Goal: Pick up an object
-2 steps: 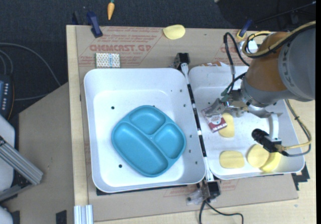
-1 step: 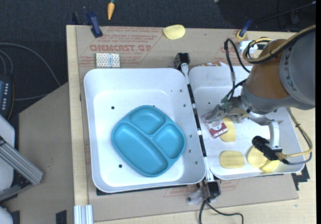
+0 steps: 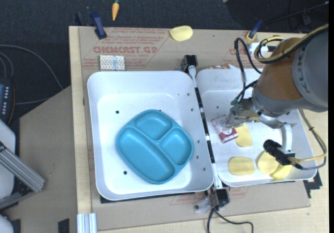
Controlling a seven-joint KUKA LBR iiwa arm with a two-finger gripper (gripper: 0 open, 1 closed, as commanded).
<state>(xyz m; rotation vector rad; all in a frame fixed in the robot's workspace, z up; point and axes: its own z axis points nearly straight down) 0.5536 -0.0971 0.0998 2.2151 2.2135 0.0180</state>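
My gripper (image 3: 233,117) reaches down into the right bin (image 3: 219,83), just above a small red-and-white packet (image 3: 225,131) lying near the bin's left wall. A pale yellow piece (image 3: 243,137) lies beside the packet on its right. Two more yellow pieces rest near the bin's front: one (image 3: 241,165) in the middle and one (image 3: 269,164) to its right. The arm's grey body and orange band (image 3: 276,78) cover the right bin's back right part.
The left bin (image 3: 104,91) holds a blue divided plate (image 3: 154,146). On the bench behind the bins lie a yellow piece (image 3: 181,33), a small patterned packet (image 3: 112,62) and a blue clip (image 3: 97,25). A small carrot toy (image 3: 115,10) lies on the dark floor.
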